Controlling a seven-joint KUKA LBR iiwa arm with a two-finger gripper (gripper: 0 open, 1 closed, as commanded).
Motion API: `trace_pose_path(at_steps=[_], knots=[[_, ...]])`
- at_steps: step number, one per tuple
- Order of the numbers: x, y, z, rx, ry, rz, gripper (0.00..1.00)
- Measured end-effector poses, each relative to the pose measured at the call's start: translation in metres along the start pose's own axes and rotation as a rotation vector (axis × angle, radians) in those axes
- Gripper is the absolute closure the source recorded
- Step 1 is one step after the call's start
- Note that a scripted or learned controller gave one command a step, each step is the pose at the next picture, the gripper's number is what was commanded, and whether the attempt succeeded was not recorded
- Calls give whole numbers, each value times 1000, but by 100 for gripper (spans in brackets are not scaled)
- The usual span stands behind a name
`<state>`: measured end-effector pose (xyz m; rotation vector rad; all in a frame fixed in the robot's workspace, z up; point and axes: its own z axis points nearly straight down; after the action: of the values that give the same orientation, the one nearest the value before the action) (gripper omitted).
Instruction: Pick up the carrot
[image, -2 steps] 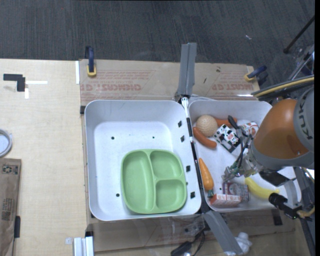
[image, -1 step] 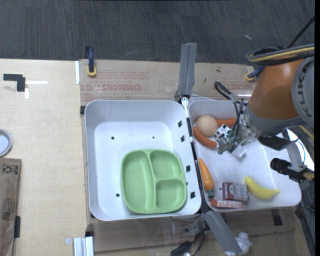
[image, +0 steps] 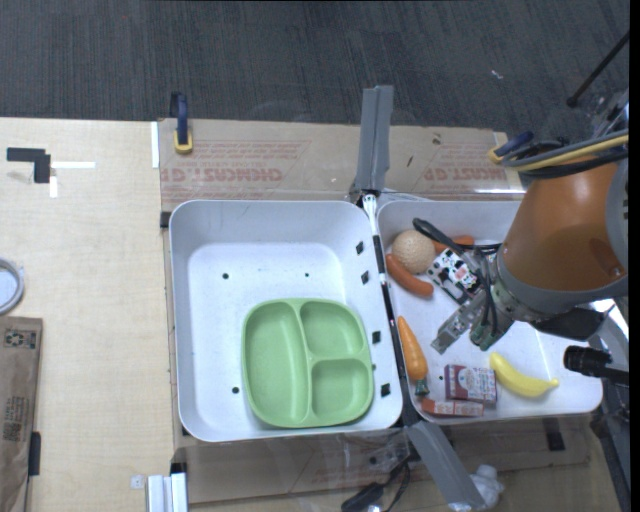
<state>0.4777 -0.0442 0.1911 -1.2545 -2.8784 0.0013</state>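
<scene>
The carrot (image: 409, 346) is orange with a green stem end. It lies along the left wall of the right bin (image: 575, 400), pointing toward the front. My gripper (image: 466, 337) hangs over the middle of that bin, a little to the right of the carrot and apart from it. Its fingers (image: 448, 333) stand open with only white bin floor between them. The arm's orange band (image: 565, 235) covers the bin's back right part.
In the right bin are also an orange sausage-like piece (image: 411, 279), a beige ball (image: 412, 247), a black-and-white carton (image: 452, 269), a red box (image: 469, 384) and a banana (image: 522, 377). The left bin (image: 182, 300) holds a green divided plate (image: 306, 362).
</scene>
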Motion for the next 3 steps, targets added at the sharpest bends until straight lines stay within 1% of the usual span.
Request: trace_pose_path(at_steps=[1,2,3], knots=[[32,32,-9,-2,-3,-205,100],[18,23,0,0,-1,169,100],[26,25,-64,-2,-3,-13,100]])
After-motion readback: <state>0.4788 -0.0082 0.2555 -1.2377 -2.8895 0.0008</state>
